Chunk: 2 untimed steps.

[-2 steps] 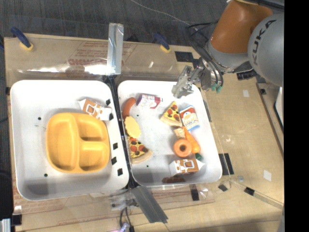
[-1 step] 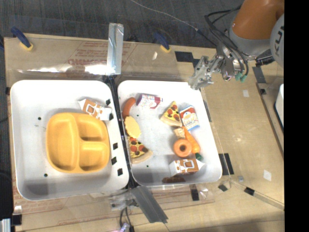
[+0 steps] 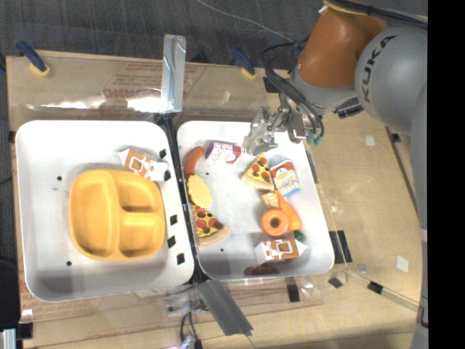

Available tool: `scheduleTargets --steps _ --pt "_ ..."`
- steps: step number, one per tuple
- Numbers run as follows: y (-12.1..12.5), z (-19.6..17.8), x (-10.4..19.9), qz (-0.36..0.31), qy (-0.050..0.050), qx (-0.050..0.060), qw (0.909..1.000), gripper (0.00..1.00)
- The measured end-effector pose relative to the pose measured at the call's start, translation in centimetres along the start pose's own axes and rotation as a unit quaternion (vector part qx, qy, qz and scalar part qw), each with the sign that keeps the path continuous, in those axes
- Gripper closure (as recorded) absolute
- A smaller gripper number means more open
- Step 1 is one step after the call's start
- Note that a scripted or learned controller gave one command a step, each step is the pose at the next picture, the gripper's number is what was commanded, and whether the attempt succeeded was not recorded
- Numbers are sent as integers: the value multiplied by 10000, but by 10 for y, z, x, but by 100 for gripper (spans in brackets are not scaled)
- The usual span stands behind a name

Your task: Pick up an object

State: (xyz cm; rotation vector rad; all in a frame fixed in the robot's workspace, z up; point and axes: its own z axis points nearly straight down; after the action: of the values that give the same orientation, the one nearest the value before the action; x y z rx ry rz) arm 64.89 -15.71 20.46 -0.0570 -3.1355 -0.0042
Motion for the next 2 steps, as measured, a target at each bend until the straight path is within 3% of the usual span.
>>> scheduleTargets --steps 1,2 --pt "-32 -83 8 -1081 -62 35 9941 100" --pt "6 -66 1 -1347 -32 17 9909 100"
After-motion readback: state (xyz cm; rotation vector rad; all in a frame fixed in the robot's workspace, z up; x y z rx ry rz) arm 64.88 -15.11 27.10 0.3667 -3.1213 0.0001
